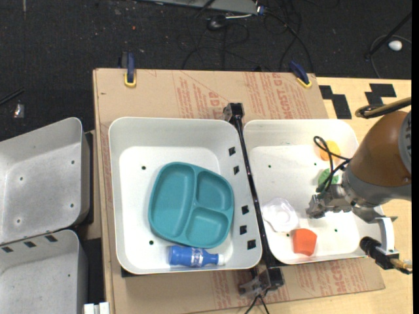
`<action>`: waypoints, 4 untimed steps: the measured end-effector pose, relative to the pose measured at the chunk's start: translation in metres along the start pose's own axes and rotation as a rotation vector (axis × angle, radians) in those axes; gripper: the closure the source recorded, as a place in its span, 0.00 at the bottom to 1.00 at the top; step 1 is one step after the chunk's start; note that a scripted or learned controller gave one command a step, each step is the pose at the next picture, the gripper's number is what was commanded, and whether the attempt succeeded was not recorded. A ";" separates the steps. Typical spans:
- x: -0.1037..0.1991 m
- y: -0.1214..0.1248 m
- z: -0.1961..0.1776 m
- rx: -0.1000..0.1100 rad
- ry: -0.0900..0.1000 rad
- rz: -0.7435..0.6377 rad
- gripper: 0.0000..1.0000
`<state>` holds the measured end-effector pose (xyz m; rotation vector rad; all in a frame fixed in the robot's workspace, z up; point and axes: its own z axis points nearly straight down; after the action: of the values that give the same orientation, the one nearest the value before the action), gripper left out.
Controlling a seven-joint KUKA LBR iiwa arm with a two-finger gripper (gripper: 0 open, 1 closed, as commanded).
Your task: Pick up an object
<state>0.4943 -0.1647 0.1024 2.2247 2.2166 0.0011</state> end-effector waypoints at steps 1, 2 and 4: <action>-0.005 0.011 -0.056 -0.005 -0.002 -0.006 1.00; -0.002 0.021 -0.114 -0.006 -0.002 -0.007 1.00; 0.041 0.041 -0.159 0.001 0.001 -0.010 1.00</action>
<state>0.5355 -0.1240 0.2611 2.2137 2.2288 0.0011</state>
